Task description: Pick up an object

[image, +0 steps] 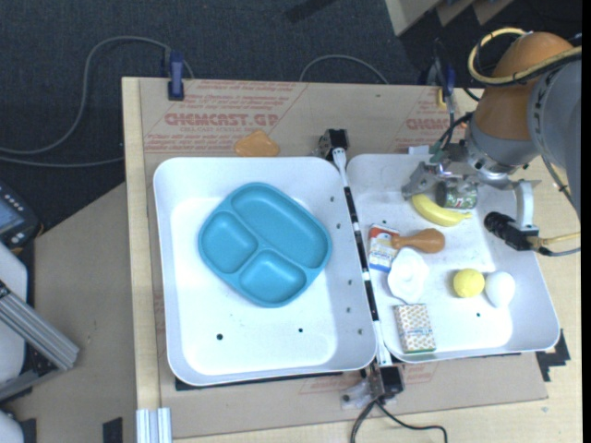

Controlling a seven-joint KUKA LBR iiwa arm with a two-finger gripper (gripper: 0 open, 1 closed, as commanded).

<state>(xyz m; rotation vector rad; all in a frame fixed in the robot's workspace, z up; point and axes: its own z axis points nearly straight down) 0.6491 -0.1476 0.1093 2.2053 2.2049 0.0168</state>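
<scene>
Pincer [450, 192] over banana [437, 211] — right bin [531, 326]

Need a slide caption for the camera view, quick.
Gripper poised over the banana in the right bin; blue plate in the left bin.

Right bin [531, 335], white, shallow, holds 7 items. Banana [438, 210], yellow, curved, lying flat near the far end, under the gripper [454, 193]. Brown pear-shaped piece [420, 241] on its side just in front of it. Small carton [379, 248], white with red and blue, against the left wall. White round lid [407, 275] beside it. Yellow ball [468, 283] touching white egg [500, 289]. Patterned box [415, 328] at the near edge.
</scene>
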